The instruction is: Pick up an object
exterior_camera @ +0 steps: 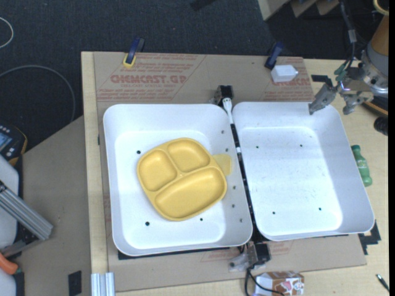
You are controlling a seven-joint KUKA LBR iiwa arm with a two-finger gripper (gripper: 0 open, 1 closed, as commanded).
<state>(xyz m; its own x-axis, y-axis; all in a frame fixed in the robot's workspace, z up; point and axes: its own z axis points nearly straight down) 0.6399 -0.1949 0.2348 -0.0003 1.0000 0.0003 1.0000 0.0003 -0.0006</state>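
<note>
Plate (180, 179) flat mid left bin (117, 125), toward bench's left edge. Jaws (336, 97) spread, pinching nothing, above right bin's (296, 165) far right corner. Risks: long reach; fingers skidding off low, smooth rim; plate pushed against bin wall instead of lifted.

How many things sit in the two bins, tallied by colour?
Yellow: 1, the divided plate in the left bin.
Other colours: 0 visible.
Total: 1. The gripper is over the right bin's far corner, fingers open with nothing between them.
</note>
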